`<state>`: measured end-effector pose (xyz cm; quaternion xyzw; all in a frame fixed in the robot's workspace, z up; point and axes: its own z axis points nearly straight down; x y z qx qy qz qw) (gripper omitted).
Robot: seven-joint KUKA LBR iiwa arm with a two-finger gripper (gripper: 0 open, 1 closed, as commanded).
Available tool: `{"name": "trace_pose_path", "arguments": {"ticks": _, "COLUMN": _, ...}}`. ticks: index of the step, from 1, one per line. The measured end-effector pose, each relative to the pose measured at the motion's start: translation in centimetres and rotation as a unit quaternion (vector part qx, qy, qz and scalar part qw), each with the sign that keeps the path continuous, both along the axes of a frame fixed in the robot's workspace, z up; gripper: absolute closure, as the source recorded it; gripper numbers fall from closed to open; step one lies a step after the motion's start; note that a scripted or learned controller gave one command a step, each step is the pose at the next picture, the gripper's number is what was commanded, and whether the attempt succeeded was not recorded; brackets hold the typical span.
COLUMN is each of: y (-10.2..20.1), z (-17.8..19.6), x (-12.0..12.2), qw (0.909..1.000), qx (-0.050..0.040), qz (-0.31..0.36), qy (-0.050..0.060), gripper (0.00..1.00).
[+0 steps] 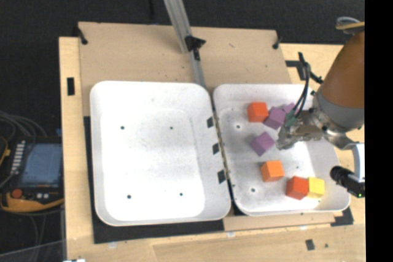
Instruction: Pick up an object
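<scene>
- Nothing is being carried yet, as far as can be judged: every block is lying on the floor of the right bin [245,205], so the pick is being counted as not yet done, with the closing and the lift both left.
- Nearest the front rim, a red cube [296,187] and a yellow cube [316,186] are sitting touching each other, well in front of the gripper.
- Just behind them and to the left, an orange cube [272,170] is resting alone, near the gripper but in front of it.
- Farther back, a purple cube [262,143] is lying just to the left of the gripper [286,137], close beside it but apparently not under it.
- The gripper is being held low over the middle of the bin; whether the fingers are spread or closed cannot be told from this slant, since the tip is reading as a dark blur against the white.
- Just behind the gripper, a second purple cube [278,116] is sitting partly hidden by the tool; this one is being judged the likeliest target, though contact cannot be confirmed.
- Beyond it, another orange cube [258,111] is lying just beside that purple cube, to its left.
- The left bin [98,132] is being left untouched on the counter [141,52].
- The grey and orange arm [344,83] is reaching in from the right.
</scene>
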<state>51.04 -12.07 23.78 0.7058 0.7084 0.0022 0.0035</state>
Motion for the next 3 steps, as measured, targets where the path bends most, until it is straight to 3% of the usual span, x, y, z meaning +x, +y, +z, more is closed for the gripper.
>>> {"name": "trace_pose_path", "arguments": {"ticks": 1, "y": -0.1, "z": 5.4, "x": 0.2, "qw": 1.0000, "qx": -0.0001, "qz": 0.000, "qy": 0.000, "gripper": 1.00}}
{"name": "trace_pose_path", "arguments": {"ticks": 3, "y": 9.3, "z": 4.6, "x": 5.6, "qw": 1.0000, "qx": 0.0006, "qz": 0.001, "qy": 0.002, "gripper": 1.00}}
